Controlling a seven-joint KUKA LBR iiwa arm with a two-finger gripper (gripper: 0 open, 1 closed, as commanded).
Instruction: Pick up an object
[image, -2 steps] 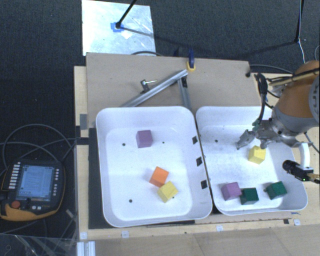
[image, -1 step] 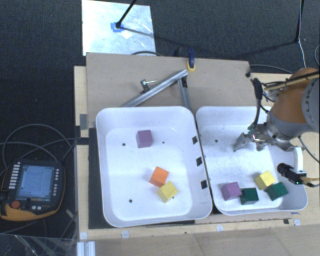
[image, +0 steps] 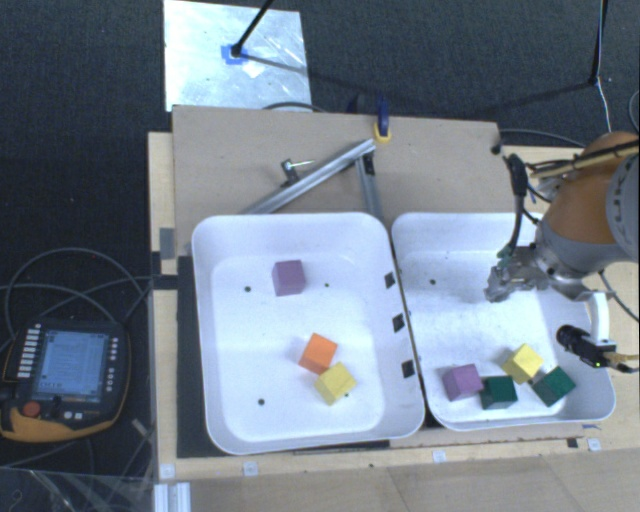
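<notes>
In the left bin (image: 215, 330) lie a purple cube (image: 288, 277), an orange cube (image: 318, 352) and a yellow cube (image: 335, 383) touching the orange one. Along the right bin's (image: 440, 240) front wall sit a purple cube (image: 463, 381), a dark green cube (image: 497, 391), a yellow cube (image: 523, 363) and another green cube (image: 553, 385). My gripper (image: 503, 280) hangs over the right bin's far right part, above bare floor, well behind those cubes. Nothing shows between its fingers.
A metal rod (image: 310, 178) lies slanted on the brown board behind the bins. A teach pendant (image: 65, 375) with cables rests on the floor at the left. The arm's orange band (image: 580, 215) looms over the right bin's right wall.
</notes>
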